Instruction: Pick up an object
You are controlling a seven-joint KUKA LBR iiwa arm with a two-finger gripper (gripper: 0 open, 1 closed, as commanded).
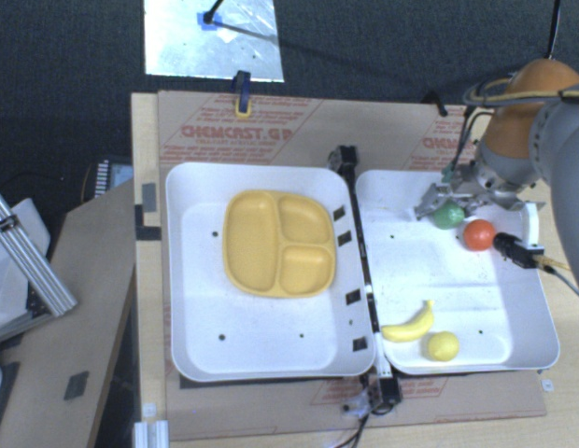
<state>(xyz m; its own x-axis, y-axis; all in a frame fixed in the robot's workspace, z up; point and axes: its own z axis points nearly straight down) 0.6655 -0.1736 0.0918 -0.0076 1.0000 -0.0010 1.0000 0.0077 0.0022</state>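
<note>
The gripper (439, 203) hangs low in the right bin (523, 343), touching a green ball (449, 217). Its finger state cannot be told. An orange ball (478, 235) sits just beside.

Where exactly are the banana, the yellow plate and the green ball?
banana (408, 325): camera view, middle of its curved body.
yellow plate (276, 243): camera view, on the ridge between its compartments.
green ball (448, 217): camera view, its rounded top.

In the right bin (528, 334) the far corner is crowded: the pincer (437, 203) sits over a green ball (448, 217), with a red ball (478, 235) just beside it. A banana (408, 324) and a lemon (442, 345) block the near edge. Between these groups the bin floor is open. In the left bin (191, 278), a yellow tray (276, 242) fills the middle.
</note>
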